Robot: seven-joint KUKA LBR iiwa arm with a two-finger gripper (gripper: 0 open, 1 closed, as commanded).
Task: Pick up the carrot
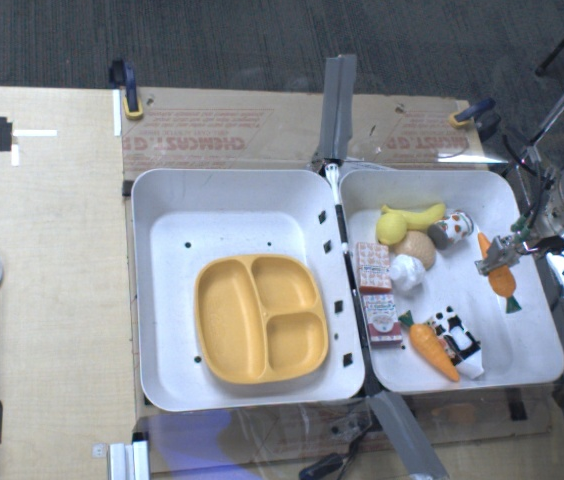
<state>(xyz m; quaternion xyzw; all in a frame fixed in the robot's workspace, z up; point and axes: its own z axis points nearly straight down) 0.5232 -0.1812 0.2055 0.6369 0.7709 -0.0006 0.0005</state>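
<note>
orange against white, one carrot (pixel 432 350) lies on the floor of the right bin (pixel 522 368) near its front edge, tilted so its green top points toward the divider and its tip toward the front right corner. it rests just beside a black-and-white patterned toy (pixel 457 340), touching or nearly touching it, and close to the red and white carton (pixel 377 293) that runs along the bin's left wall

farther right, the pincer (pixel 502 258) hangs over the right side of the same bin, reaching in from the grey arm (pixel 562 213) at the edge. a second small orange carrot-shaped piece (pixel 503 283) with a green end sits right under the pincer – whether it is pinched between the fingers or just lying below them i cannot tell, and the fingers are too small and cluttered to say if they are spread or pressed together

toward the back of the right bin sit a yellow squash-like toy (pixel 407 221), a tan round thing (pixel 417 247), a white lump (pixel 406 273) and a small grey and red object (pixel 454 229) (all bunched close together)

the left bin (pixel 162 268) holds a yellow divided plate (pixel 260 317) with three compartments – it lies flat near the middle. both bins sit on a cardboard sheet (pixel 262 133) over the pale wooden worktop (pixel 42 268)
</note>
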